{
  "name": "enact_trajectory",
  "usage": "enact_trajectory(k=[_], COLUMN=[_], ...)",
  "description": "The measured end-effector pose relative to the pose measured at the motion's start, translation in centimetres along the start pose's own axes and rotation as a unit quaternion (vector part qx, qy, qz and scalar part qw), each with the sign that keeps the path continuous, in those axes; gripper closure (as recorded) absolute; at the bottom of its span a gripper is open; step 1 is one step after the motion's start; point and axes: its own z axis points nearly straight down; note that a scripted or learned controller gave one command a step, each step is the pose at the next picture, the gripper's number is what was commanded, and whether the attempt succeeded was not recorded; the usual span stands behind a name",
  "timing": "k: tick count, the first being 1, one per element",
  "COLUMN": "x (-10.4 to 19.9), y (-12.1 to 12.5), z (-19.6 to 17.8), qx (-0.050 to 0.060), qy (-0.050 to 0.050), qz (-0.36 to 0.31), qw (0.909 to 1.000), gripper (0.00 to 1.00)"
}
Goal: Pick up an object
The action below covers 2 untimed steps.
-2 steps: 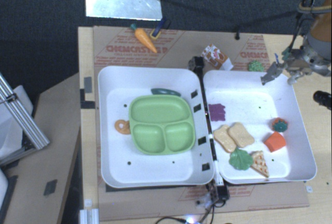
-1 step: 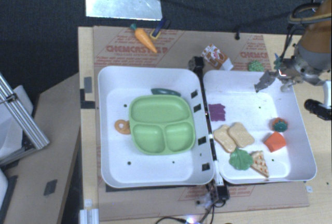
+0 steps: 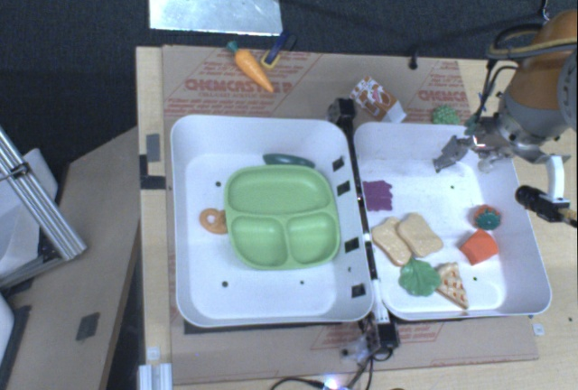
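**Arm poised over the right bin, nothing in its grip yet**

From where I stand, the grey two-finger gripper (image 3: 462, 150) hangs over the upper part of the right white bin (image 3: 542, 289), at about one o'clock from that bin's middle. Its fingers look parted and nothing sits between them, so I judge the pick has not begun.

The candidates lie lower down in that bin, probably tipped in loosely as a mixed heap to choose from. A flat purple piece (image 3: 377, 195) rests at nine o'clock near the dividing wall. Two tan bread-like slices (image 3: 407, 237) lie touching at six o'clock, with a green leafy toy (image 3: 417, 278) and a pizza-like wedge (image 3: 452, 284) just below. An orange-red block (image 3: 480, 246) and a small teal round piece (image 3: 488, 218) sit at four o'clock, near each other.

The left white bin (image 3: 185, 199) holds a green three-compartment plate (image 3: 280, 217) with a small orange ring (image 3: 213, 220) just beside it at nine o'clock.
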Motion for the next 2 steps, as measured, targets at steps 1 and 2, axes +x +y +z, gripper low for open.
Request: enact_trajectory(k=[1,2], x=[0.1,0.0], y=[0.0,0.2], z=[5.2,3.7], qx=[0.001,-0.004], qy=[0.000,-0.001], qz=[-0.001,-0.002], qw=[1.0000,1.0000], gripper=[0.00,1.00])
